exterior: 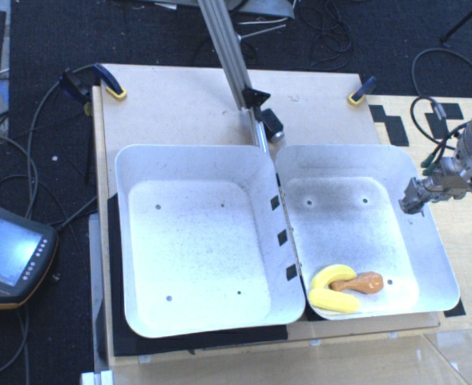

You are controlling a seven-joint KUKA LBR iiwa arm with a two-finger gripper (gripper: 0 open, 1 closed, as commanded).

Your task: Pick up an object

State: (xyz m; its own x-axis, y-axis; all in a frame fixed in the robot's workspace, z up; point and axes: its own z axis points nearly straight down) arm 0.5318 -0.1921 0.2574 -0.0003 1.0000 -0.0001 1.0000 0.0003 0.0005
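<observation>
We look down on a table (187, 107) carrying two shallow white bins side by side. The left bin (139, 167) sits at nine o'clock. In the right bin (396, 167), at its six o'clock edge, lie a yellow banana (329, 289) and, touching it, an orange-brown piece shaped like a drumstick (366, 282). The gripper (413, 201) hovers at three o'clock, over the right bin's outer rim, well apart from both objects. We cannot tell whether it is spread or closed; nothing shows in it. We judge the pick not yet begun: reaching, closing and lifting all remain.
</observation>
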